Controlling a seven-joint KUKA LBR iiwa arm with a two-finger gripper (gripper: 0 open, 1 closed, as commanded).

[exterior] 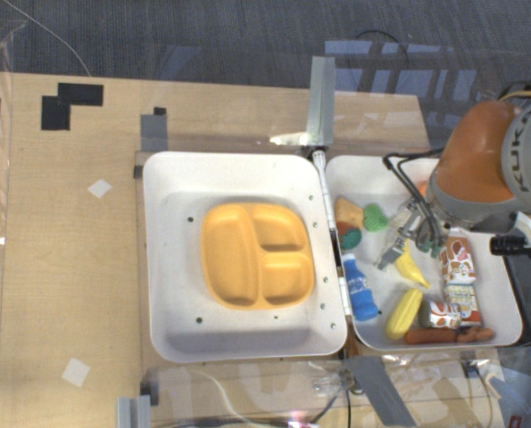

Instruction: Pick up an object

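At the right edge of the frame the arm [493, 172] shows a rounded grey body with a broad orange band above the wrist. Part of a dark printed word runs along its pale grey casing at the far right. A thin black cable [406, 163] loops from it. The gripper [399, 243] is slim grey metal.

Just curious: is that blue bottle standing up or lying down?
Lying down: the blue bottle rests on its side on the floor of the right bin.
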